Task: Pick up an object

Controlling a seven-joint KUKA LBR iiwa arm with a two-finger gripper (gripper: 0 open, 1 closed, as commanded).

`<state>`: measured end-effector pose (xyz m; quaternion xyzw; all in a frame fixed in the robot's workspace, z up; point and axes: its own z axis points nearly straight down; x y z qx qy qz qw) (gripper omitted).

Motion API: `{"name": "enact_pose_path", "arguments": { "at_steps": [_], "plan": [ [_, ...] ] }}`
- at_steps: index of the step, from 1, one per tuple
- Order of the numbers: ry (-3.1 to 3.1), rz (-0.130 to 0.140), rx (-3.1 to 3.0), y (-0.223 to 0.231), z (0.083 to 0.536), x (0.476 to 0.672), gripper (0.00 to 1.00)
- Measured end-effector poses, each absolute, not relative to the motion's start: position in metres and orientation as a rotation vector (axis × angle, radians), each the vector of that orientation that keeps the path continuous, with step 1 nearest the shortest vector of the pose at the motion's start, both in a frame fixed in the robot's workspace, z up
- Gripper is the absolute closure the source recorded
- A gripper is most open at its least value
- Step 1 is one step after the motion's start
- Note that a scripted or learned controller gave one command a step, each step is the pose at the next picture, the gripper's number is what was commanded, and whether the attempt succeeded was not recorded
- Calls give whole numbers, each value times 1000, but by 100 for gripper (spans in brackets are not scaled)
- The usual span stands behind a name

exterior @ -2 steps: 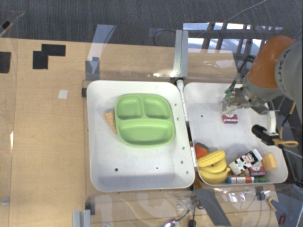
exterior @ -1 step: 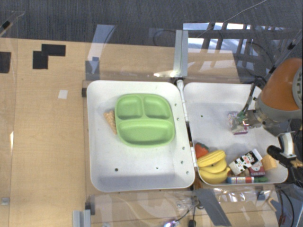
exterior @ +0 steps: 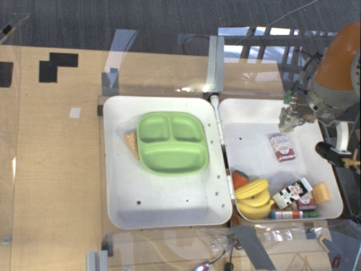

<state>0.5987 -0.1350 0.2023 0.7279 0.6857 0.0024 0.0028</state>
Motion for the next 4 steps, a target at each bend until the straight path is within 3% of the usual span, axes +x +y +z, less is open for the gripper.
{"name": "enact_pose_path", "arguments": {
  "at_steps": [1, 2, 3, 4],
  "plan": [
    [2151, 6, 2283, -135, 202, 598, 0],
    [2061, 19, 2348, -164, 102, 578, 0],
    [2058, 25, 2341, -164, 115, 580, 100],
    [2058, 24, 2341, -164, 115, 580, 0]
  ]
}}
